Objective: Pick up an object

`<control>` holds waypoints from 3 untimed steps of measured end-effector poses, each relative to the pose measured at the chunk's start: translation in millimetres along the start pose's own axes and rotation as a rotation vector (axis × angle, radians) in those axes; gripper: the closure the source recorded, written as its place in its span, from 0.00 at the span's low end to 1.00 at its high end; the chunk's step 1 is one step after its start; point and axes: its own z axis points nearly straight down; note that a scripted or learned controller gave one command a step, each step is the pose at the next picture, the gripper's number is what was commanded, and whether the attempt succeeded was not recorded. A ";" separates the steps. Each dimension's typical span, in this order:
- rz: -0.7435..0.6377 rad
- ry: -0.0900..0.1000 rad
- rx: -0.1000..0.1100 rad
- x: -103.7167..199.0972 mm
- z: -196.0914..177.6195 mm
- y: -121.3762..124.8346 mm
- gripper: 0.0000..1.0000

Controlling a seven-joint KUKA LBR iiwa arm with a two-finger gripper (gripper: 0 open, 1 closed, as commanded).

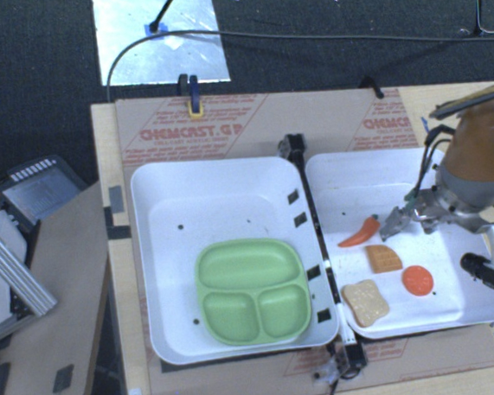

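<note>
Starting at the far left, a dark device with a grey screen (38,191) sat on a side table beside an aluminium rail (9,267). Next came the left bin (219,182), which held a green divided tray (252,289) with three compartments, lying toward its near side. A black clip divider (304,204) ran between the two bins. In the right bin (358,173) four food pieces lay close together: a pale bread slice (365,302) near the front wall, an orange chili pepper (358,233) further back, a tan cracker-like square (382,258) just beside it, and a red-orange round slice (417,280) to the right of that square. Nothing lay on top of any of them. My arm (478,157) came in over the right edge of that bin, wrist bent downward and leftward. My gripper (400,220) hung low just right of the pepper's tip and behind the tan square; I could not tell how my end effector was set, and nothing showed as grasped.
</note>
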 end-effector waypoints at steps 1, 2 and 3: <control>0.000 -0.001 -0.002 0.4 24.3 0.5 0.00; 0.000 -0.002 -0.006 -0.1 12.4 1.7 1.00; -0.003 -0.003 -0.010 4.2 -48.2 10.8 1.00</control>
